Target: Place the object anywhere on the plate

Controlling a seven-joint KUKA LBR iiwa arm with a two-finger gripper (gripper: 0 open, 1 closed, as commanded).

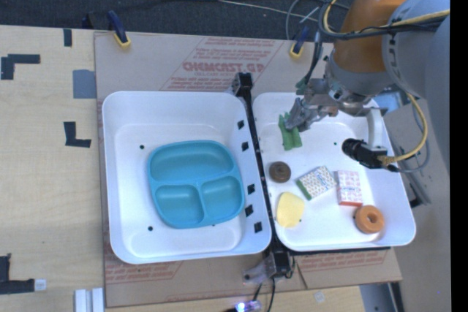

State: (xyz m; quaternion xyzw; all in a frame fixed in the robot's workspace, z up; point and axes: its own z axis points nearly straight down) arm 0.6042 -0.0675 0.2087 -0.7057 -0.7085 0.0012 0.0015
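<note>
Transfer not yet done: gripper (pixel 298 120) in the right bin (pixel 395 234) pinches the green object (pixel 290 136) at its top, while the plate (pixel 196 183) in the left bin (pixel 121 157) awaits it

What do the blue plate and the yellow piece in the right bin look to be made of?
The blue plate looks like moulded plastic: one even colour, rounded raised dividers, a soft sheen. The yellow piece looks like matt plastic or foam, probably toy food; its smooth, uniform surface leaves that open.
</note>
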